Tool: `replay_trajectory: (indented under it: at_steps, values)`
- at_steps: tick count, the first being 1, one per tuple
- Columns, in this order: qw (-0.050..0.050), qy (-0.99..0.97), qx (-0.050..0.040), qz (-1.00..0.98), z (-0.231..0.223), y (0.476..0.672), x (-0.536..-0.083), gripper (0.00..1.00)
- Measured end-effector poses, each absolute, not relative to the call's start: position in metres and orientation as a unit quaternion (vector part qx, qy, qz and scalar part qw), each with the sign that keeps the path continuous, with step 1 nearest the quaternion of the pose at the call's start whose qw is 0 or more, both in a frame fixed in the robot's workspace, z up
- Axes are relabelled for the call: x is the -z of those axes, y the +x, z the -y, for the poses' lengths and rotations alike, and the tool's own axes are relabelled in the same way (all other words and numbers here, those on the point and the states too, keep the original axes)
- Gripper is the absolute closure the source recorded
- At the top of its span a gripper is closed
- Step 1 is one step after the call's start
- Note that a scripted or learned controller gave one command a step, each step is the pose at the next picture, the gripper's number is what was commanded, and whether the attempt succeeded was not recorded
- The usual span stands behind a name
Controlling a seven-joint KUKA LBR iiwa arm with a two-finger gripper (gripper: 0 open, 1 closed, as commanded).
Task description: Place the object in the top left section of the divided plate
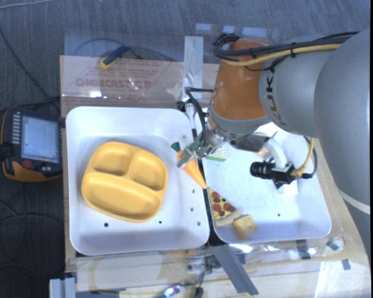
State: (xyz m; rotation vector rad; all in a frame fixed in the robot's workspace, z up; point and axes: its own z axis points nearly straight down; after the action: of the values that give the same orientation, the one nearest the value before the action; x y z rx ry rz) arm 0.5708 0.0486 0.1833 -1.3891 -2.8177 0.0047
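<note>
Carrying the orange carrot [194, 171] pinched in the tool [196, 154] above the wall between the bins, you are mid-transfer and next must move left to the yellow plate's [125, 180] top left section [109, 156].

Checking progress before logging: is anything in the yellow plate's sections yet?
Empty. All three sections of the yellow divided plate show bare yellow; the orange carrot-like piece sits by the claw over the bin divider.

Even bright light, perhaps slightly soft
</note>
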Motion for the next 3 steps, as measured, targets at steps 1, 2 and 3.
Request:
replay_trajectory:
  at_steps: [1, 2, 3]
  values:
    - [0.000, -0.434, -0.0002, 0.901, -0.040, 0.647, -0.183, 1.00]
    - [0.001, -0.570, -0.0015, 0.822, 0.004, 0.576, -0.183, 1.00]
    - [0.001, -0.569, -0.0022, 0.822, 0.004, 0.576, -0.191, 1.00]
